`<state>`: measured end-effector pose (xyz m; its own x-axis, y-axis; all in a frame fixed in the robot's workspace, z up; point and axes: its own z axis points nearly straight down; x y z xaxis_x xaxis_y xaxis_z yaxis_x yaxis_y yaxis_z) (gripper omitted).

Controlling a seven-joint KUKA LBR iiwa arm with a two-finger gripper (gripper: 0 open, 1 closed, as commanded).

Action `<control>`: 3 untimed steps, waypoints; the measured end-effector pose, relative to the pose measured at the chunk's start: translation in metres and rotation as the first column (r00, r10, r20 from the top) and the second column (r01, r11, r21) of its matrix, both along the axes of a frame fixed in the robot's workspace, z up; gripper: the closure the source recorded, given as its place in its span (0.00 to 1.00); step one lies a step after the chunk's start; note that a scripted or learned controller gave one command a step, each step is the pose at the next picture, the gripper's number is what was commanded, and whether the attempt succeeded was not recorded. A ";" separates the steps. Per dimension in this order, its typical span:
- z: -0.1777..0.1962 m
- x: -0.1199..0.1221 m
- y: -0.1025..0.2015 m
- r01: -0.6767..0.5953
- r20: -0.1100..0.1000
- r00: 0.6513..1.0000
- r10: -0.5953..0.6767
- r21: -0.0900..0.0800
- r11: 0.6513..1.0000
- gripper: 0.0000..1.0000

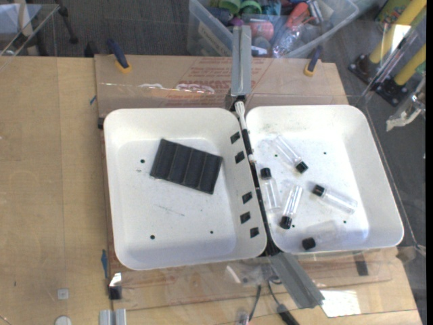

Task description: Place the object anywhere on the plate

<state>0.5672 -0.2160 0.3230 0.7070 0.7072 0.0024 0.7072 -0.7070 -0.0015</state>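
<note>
1. bench (47, 181): pale wood, with two white bins side by side on a cardboard sheet (169, 73).
2. left bin (111, 195): holds the plate (186, 166), a black ridged rectangle. it lies flat, turned slightly clockwise, towards 11 o'clock of the bin floor, clear of the walls.
3. right bin (379, 181): holds five clear vials with black caps, all lying on their sides. none touches the plate.
4. vial a (289, 153): about 12 o'clock of the cluster, cap end pointing to 4 o'clock.
5. vial b (269, 189): at 9 o'clock, nearest the divider, cap towards 12 o'clock.
6. vial c (291, 205): centre of the cluster, just beside vial b, cap towards 6 o'clock.
7. vial d (334, 197): at 3 o'clock, cap end pointing to 10 o'clock.
8. vial e (316, 235): at 6 o'clock near the front wall. the cap is plain, but the clear body is hard to make out against the white.
9. divider (243, 175): where the two bins' rims meet, with a row of small black tabs along it.
10. metal bar (240, 59): runs from the divider's far end towards 12 o'clock.
11. clamps: one at 11 o'clock (120, 61), one at 1 o'clock (311, 65), on the cardboard's far edge.
12. clear tub (270, 5): at 12 o'clock beyond the bench, full of mixed coloured items.
13. gripper: open or closed, cannot tell.
</note>
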 end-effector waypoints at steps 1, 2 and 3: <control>0.009 0.000 0.000 0.000 0.000 1.000 0.000 0.001 1.000 1.00; 0.009 0.000 0.000 0.000 0.000 1.000 0.000 0.001 1.000 0.00; 0.019 0.001 -0.001 0.000 0.001 1.000 0.000 0.002 1.000 1.00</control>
<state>0.5680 -0.2169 0.3417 0.7070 0.7072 0.0044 0.7073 -0.7069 -0.0027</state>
